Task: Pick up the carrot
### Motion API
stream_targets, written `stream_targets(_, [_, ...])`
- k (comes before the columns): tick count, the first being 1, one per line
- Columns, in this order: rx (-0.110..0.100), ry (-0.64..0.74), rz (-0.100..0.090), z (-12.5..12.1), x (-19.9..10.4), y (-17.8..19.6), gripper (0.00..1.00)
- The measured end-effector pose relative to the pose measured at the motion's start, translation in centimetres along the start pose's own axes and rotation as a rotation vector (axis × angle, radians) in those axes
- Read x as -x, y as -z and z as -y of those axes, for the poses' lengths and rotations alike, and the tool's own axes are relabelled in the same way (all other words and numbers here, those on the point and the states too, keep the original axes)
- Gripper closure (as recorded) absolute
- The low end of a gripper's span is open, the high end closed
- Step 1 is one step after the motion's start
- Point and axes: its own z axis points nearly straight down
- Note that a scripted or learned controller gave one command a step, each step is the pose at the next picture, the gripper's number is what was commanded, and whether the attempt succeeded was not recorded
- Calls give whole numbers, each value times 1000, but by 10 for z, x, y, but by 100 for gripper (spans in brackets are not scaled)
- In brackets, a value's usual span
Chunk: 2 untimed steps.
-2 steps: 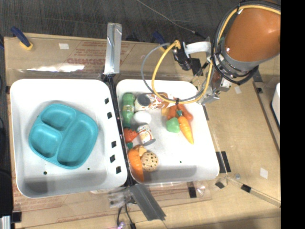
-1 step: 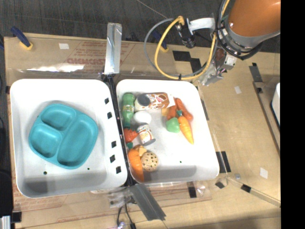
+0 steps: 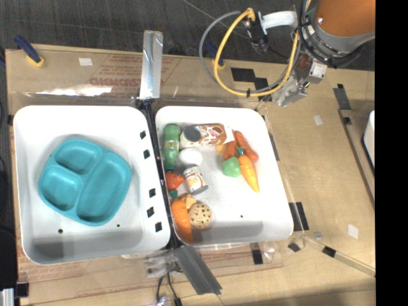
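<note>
The carrot (image 3: 250, 173) is orange with a green top. It lies in the right bin (image 3: 271, 199), near its right wall, with its tip pointing toward the front. A green fruit (image 3: 231, 167) touches its left side and a red-orange vegetable (image 3: 245, 145) lies just behind it. My gripper (image 3: 294, 94) hangs from the orange-banded arm over the bench, just past the bin's far right corner. It is well above and behind the carrot, and nothing shows between its fingers.
The right bin also holds a green bottle (image 3: 171, 142), a small carton (image 3: 210, 132), a can (image 3: 194, 180), an orange (image 3: 180, 214) and a cookie (image 3: 200, 214), all crowded at the left. A teal divided plate (image 3: 86, 180) lies in the left bin (image 3: 38, 123). Yellow and grey cables (image 3: 223, 50) loop behind the bins.
</note>
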Motion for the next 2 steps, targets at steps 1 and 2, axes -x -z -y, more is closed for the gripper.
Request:
stream_targets(1, [-1,0,7,-1,1,-28,100])
stream_targets(2, [0,0,0,0,0,8,100])
